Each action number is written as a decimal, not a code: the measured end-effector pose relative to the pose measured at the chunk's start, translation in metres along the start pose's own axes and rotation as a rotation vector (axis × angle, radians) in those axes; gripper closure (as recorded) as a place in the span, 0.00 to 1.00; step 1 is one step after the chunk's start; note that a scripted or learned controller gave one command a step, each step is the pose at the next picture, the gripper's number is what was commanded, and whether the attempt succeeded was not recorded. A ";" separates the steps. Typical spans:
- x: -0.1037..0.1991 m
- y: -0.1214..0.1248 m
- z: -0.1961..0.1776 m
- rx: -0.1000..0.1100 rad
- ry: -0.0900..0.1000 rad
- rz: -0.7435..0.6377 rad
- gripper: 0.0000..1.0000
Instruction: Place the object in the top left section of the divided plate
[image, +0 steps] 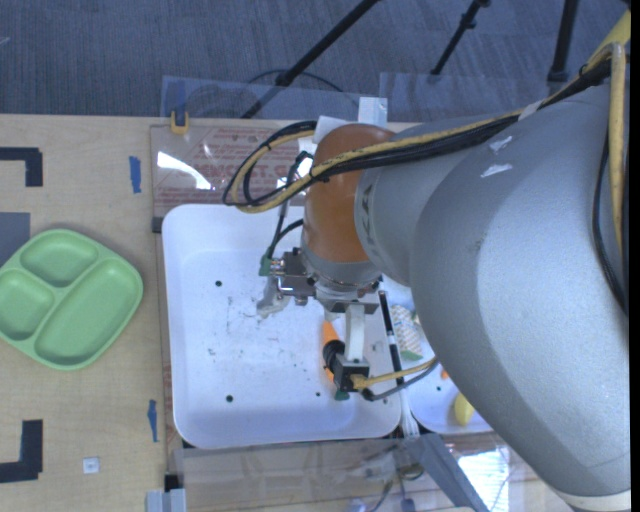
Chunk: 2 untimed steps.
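Observation:
The green divided plate (122, 292) lies on the wooden bench at the far left, outside the bins, with three sections. Its top left section (58, 256) holds nothing. My gripper (270, 298) hangs low over the middle of the left white bin (200, 400), well to the right of the plate. I see nothing held at its tip. An orange object (329, 331) lies in the same bin just right of the gripper, partly hidden by the wrist hardware.
The big grey arm covers the right side of the view and most of the right bin. A yellow object (462, 408) and a patterned item (405, 328) peek out beneath it. Blue tape marks (135, 173) sit on the bench.

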<state>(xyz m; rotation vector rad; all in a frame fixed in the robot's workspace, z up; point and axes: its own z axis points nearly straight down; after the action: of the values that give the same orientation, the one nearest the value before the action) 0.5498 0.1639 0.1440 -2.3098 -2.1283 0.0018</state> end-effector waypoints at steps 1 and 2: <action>0.002 -0.072 -0.076 0.002 0.000 -0.286 0.00; 0.002 -0.071 -0.086 0.002 0.000 -0.285 1.00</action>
<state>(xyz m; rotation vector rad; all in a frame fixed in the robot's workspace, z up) 0.4794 0.1715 0.2298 -1.9824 -2.4338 0.0038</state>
